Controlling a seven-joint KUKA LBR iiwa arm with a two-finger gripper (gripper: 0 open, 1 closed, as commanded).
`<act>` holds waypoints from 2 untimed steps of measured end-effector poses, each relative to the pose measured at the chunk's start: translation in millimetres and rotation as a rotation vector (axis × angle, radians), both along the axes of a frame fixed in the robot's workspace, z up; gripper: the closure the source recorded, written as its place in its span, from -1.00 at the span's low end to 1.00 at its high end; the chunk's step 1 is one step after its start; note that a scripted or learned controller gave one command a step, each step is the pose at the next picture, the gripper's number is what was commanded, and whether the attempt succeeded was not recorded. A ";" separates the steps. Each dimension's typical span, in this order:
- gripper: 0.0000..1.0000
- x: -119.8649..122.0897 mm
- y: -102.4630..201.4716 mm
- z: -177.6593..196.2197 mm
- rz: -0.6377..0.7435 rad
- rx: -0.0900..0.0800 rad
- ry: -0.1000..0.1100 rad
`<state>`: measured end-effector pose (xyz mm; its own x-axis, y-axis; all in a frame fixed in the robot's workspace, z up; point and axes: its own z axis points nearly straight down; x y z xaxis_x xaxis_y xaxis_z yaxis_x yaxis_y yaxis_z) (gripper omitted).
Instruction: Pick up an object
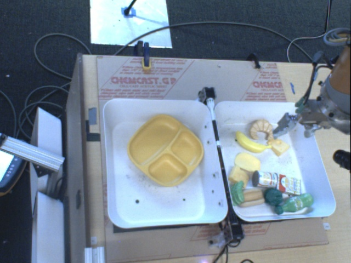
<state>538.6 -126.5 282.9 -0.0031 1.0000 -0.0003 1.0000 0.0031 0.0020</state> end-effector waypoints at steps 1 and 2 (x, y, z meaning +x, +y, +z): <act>-1.00 53.6 27.2 -109.5 0.000 0.001 0.004; -1.00 58.8 13.7 -198.6 -0.002 0.000 0.001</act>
